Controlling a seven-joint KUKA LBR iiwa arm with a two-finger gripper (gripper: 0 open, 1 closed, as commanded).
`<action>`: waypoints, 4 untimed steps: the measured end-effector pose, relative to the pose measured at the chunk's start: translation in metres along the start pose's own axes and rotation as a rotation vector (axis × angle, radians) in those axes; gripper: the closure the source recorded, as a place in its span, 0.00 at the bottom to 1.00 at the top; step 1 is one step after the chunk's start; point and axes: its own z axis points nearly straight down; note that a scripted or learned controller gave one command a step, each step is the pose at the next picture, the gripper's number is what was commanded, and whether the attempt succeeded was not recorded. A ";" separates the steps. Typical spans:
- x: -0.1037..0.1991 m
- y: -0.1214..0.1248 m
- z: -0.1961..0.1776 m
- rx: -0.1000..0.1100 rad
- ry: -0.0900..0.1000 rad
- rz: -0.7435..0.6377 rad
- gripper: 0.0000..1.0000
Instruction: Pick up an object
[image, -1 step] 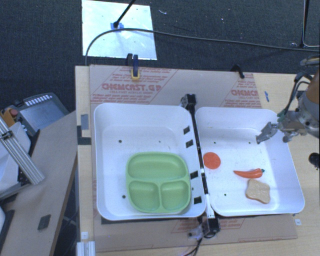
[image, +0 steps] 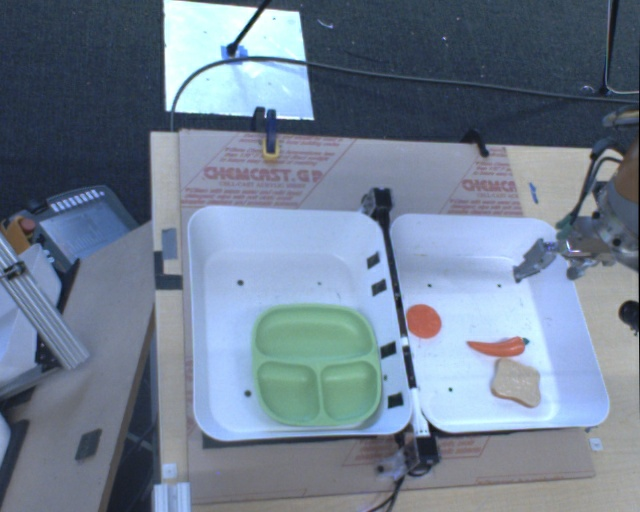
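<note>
I see my tool (image: 545, 258) hanging spread and empty over the right white bin (image: 470, 238), clear of the orange-red plastic chilli pepper (image: 497, 346) lying flat below it, ready to descend.

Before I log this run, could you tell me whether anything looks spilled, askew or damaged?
Nothing stands out. The green tray lies flat in the left bin; the orange disc, pepper and bread lie apart in the right bin.
</note>
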 end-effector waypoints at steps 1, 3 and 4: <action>0.004 0.003 0.042 0.002 0.001 0.000 0.00; 0.011 0.008 0.140 0.003 0.001 0.000 0.00; 0.011 0.010 0.127 -0.002 0.000 -0.001 1.00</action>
